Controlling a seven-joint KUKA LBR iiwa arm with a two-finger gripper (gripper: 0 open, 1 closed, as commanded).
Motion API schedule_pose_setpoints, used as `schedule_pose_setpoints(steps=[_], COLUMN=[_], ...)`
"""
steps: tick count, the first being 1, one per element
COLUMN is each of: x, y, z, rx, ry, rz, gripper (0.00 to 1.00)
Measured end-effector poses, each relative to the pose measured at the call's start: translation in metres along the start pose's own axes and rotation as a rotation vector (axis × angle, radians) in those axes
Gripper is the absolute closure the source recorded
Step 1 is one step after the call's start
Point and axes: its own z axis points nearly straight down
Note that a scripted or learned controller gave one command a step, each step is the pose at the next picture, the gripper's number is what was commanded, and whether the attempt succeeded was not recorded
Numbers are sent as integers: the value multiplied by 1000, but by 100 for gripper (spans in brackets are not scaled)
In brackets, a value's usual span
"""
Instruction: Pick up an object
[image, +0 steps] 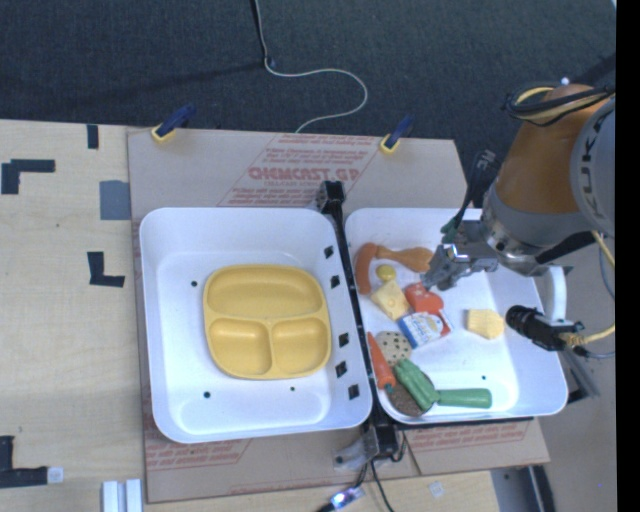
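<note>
**My gripper low over the toy food in the right bin**

Starting at the left, the left bin (160, 300) holds a yellow divided tray (268, 320), lying flat near its middle with three compartments showing. Black clips run along the seam where the two bins meet.

Just past that seam, in the right bin (545, 395), the toy food lies in a loose cluster. An orange curved piece (385, 257) sits at the far side, with a yellow wedge (390, 299) just near of it. A thin carrot (380, 362) lies along the left wall, beside a speckled cookie (396, 346). Near the front wall a green pickle (413, 384) lies tilted, touching a long green bean (462, 398) that stretches to the right. A small blue and white carton (423, 327) rests in the middle, with a red piece (424, 300) just beyond it. Well apart to the right sits a yellow cheese cube (486, 323).

My gripper (441, 275) hangs right over the red piece, close to the orange curved piece. I cannot tell whether my fingers are apart or together, and nothing shows between them. My arm (545, 170) reaches in from the right.
</note>
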Motion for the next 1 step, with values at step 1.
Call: schedule_pose_setpoints(steps=[1], x=[2], y=[-11], z=[11], rx=[3], ry=[0], rz=[1], gripper=[100])
